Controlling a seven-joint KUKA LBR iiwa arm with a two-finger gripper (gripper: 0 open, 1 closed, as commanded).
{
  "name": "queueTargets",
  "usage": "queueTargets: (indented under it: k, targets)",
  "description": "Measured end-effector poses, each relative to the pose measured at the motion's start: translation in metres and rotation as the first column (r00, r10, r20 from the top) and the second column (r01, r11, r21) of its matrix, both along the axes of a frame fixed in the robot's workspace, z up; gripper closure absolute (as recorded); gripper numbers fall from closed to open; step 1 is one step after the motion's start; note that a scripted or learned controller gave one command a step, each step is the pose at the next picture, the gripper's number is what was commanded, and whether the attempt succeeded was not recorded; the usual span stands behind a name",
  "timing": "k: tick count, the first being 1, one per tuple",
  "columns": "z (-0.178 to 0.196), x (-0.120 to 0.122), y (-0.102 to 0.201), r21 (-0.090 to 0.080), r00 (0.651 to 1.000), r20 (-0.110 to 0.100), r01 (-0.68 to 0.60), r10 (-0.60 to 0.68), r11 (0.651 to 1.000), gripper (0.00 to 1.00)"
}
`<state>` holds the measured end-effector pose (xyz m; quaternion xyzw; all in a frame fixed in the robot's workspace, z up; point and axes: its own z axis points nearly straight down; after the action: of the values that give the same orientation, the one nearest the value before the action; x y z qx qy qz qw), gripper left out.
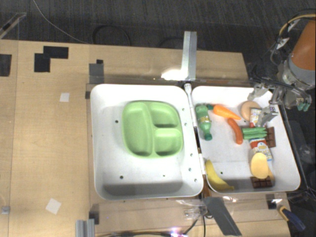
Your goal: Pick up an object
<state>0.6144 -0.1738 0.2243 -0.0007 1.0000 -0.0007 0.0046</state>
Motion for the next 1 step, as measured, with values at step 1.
queueTargets:
  k: [1]
  targets:
    - [-0.1345,-0.0005,0.0113,0.001,0.987,0.007,0.158,-0.158,0.987,0.00]
